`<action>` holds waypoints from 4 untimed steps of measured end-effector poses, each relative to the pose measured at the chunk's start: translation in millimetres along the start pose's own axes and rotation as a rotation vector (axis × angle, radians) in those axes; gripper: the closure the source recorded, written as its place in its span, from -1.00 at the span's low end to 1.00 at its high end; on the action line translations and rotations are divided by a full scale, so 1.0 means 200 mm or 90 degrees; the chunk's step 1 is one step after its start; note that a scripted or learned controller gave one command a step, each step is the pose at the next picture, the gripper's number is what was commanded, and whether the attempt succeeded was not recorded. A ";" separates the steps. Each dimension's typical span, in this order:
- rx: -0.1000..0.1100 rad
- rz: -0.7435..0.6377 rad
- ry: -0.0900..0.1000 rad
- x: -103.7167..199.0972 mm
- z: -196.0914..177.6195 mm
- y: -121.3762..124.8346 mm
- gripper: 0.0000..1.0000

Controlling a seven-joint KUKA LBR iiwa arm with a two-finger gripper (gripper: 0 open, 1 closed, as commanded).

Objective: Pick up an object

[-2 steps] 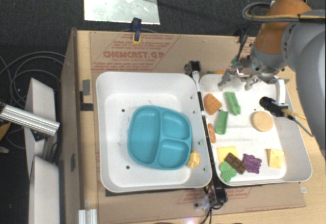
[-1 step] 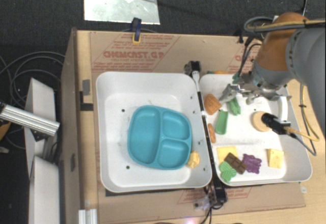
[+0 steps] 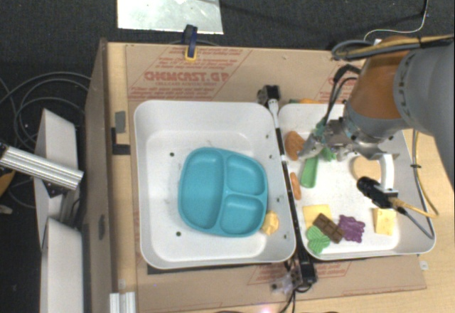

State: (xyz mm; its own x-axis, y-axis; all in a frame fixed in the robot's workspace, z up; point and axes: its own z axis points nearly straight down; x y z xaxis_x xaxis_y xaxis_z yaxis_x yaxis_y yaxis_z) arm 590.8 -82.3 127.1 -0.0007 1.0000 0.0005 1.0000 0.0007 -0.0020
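Nearest the camera, along the front wall of the right bin (image 3: 370,253), lie a green piece (image 3: 317,239), a brown block (image 3: 329,227), a purple cluster (image 3: 350,227), a yellow wedge (image 3: 316,213) and a pale yellow slab (image 3: 384,220); all rest on the bin floor, none lifted. Left bin (image 3: 160,162): one teal divided plate (image 3: 222,191), with a small yellow item (image 3: 270,223) at its right edge. Mid-bin, right: a green cylinder (image 3: 309,173) and an orange piece (image 3: 293,141), both lying flat. Pincer (image 3: 321,144): low over this pair, just above the cylinder's upper end; whether it is wide or closed cannot be told. Arm (image 3: 402,94): reaching in from the right, wrist bent down toward the bin's left wall. Judgement: pick not yet accomplished; grasp and lift remain.
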 end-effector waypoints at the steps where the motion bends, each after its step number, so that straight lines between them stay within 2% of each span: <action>1: -0.001 0.000 -0.001 -0.01 0.22 0.03 -1.00; 2: -0.005 -0.003 -0.001 -0.05 0.21 0.26 -1.00; 3: 0.002 0.001 0.000 -0.05 0.22 -0.10 -1.00; 4: -0.003 -0.002 0.000 -0.05 0.21 -0.03 -1.00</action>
State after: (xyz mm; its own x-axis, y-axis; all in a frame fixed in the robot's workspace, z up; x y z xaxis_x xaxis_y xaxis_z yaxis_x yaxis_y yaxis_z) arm 585.0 -92.3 84.6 -0.0043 1.0000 0.0001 1.0000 0.0043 0.0023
